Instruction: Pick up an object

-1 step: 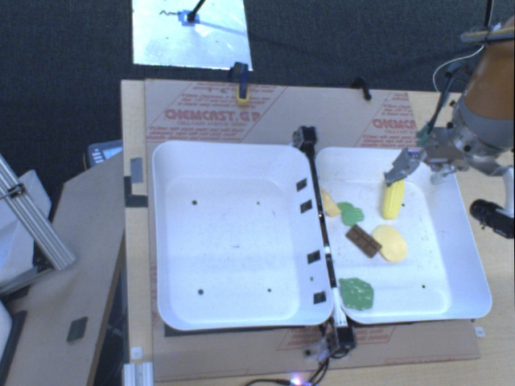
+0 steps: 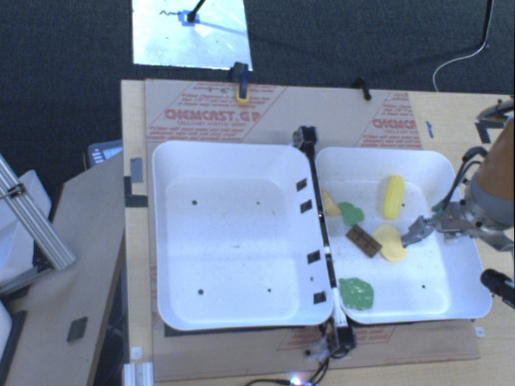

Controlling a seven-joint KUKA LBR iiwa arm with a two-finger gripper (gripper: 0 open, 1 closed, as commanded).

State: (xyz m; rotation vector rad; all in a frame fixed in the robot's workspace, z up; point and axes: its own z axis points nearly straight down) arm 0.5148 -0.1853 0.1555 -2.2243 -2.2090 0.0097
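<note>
The right bin (image 2: 463,292) holds several small objects. A yellow banana-shaped piece (image 2: 393,196) lies toward its back. A small green piece (image 2: 351,212) and a brown bar (image 2: 364,240) lie near the divider. A pale yellow rounded piece (image 2: 391,244) sits mid-bin, and a green lump (image 2: 356,293) lies at the front left. My gripper (image 2: 416,231) reaches in from the right, low in the bin, with its tip just right of the pale yellow piece. Nothing is visibly held.
The left bin (image 2: 173,240) stands beside the right one, with black clips (image 2: 310,207) along the shared rim. A thin yellow sliver (image 2: 329,203) lies by the divider. The grey arm (image 2: 492,187) looms over the right bin's right wall.
</note>
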